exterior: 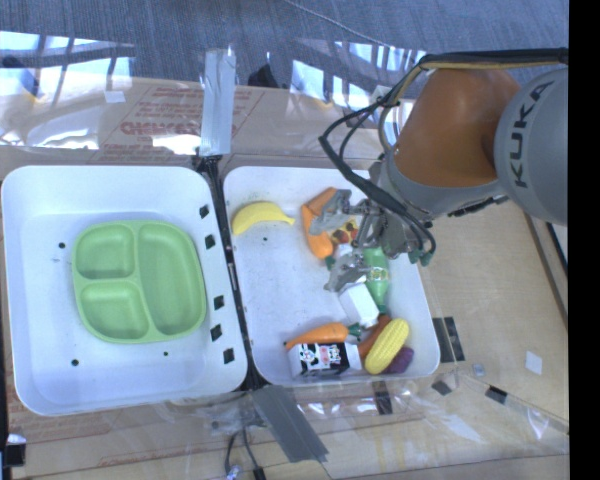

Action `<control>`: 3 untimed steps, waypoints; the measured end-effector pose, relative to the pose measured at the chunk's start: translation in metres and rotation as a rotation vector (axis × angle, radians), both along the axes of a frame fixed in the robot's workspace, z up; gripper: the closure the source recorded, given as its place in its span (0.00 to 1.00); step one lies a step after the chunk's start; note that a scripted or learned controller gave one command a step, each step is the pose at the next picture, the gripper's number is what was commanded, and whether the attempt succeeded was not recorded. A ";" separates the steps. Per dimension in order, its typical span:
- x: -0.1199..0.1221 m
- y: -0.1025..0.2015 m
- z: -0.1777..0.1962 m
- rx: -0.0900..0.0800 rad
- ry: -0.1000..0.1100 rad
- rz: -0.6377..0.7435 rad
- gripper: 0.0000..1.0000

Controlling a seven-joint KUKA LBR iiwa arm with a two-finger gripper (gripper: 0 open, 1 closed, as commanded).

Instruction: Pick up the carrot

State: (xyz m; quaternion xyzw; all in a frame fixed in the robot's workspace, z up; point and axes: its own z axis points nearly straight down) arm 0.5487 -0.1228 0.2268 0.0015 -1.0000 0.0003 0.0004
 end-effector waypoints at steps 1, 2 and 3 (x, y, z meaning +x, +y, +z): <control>0.062 -0.022 -0.062 0.001 0.004 -0.059 0.00; 0.082 -0.025 -0.139 0.003 0.006 0.032 0.00; 0.085 -0.024 -0.124 0.001 -0.002 0.040 1.00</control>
